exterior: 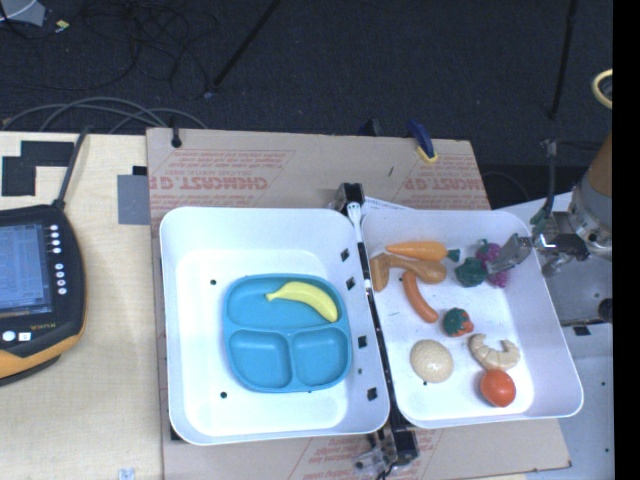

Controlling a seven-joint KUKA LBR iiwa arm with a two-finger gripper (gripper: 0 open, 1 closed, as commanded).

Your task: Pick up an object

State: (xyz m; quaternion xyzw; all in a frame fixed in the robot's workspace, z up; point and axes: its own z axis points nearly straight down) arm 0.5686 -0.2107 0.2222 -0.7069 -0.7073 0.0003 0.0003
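Observation:
The right bin (560,368) holds several toy foods. An orange carrot (415,251) lies at the back, with a red-orange sausage (420,296) below it and a brown piece (380,271) by the left wall. A green broccoli (470,271) and purple grapes (493,260) sit at the back right. Toward the front are a red and green strawberry (457,321), a beige potato (431,360), a tan curled shrimp (495,349) and a red tomato (498,387). My gripper (522,248) hangs over the bin's right rim, right beside the grapes. Nothing shows in its grasp.
The left bin (190,268) holds a blue divided plate (290,353) with a yellow banana (305,298) in its top section. Both bins rest on cardboard (300,173). A teach pendant (30,283) lies at far left. A blue clamp (425,140) sits behind the bins.

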